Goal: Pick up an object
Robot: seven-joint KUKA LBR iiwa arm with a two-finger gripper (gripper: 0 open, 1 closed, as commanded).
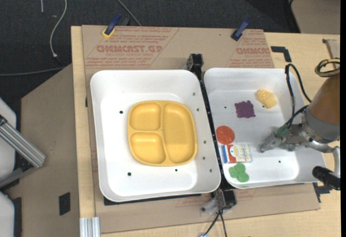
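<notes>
The right bin (281,172) holds several small objects. A purple lump (245,109) and a yellow bumpy piece (266,98) lie toward the back. A red disc (225,134), a white printed packet (238,152) and a green piece (238,172) sit along the bin's left side. My gripper (272,141) hangs low over the bin's right middle, pointing left, with bare bin floor under it. It is to the right of the red disc and the packet, apart from both. Nothing shows in its grasp.
The left bin (108,122) carries a yellow divided plate (162,133) in its middle. A black cable (294,87) curves over the right bin's back right corner toward the arm (327,106). Clamps hold the cardboard at the bench's back edge.
</notes>
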